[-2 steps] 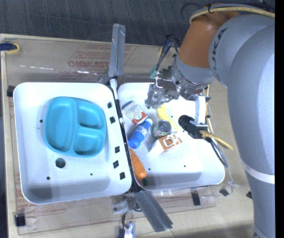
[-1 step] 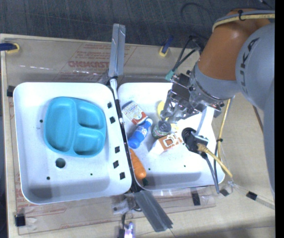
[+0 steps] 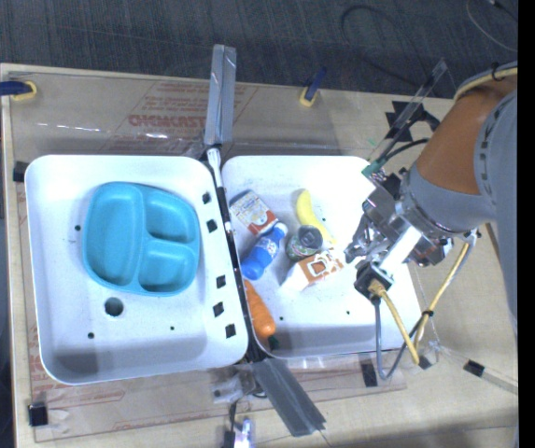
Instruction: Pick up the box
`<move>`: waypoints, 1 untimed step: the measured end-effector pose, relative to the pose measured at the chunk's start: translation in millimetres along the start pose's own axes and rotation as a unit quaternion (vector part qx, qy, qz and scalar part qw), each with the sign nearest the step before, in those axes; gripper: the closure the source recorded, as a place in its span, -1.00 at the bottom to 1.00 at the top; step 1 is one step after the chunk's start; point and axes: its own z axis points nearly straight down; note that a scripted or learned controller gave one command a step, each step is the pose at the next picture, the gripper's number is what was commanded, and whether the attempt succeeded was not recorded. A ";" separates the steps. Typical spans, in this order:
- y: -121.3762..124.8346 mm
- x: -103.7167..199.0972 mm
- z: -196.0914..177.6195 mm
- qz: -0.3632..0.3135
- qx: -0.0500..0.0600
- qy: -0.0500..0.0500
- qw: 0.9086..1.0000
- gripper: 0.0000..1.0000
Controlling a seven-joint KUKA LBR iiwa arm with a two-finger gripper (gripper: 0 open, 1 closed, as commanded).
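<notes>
Right, from the overhead camera I see two white bins side by side on the bench. The left bin [image 3: 57,334] holds a blue divided tray [image 3: 143,238]. The right bin [image 3: 332,339] holds the clutter: a small box [image 3: 317,269] with an orange and white face lies near the middle, tilted, just beside a dark round can [image 3: 304,242]. A yellow banana [image 3: 308,214] lies above the can, a blue bottle [image 3: 262,253] sits left of it, and a red and white carton [image 3: 252,212] lies near the divider. An orange carrot [image 3: 260,314] rests along the bin's left wall.

The arm [image 3: 458,171] reaches in from the right, and the gripper [image 3: 365,255] hangs over the right side of that bin, just right of the box. I cannot tell how its jaws stand, and I see nothing in them.
</notes>
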 end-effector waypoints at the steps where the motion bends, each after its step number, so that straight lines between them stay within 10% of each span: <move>1: 36.1 -30.4 14.7 0.143 -0.001 0.001 0.990 1.00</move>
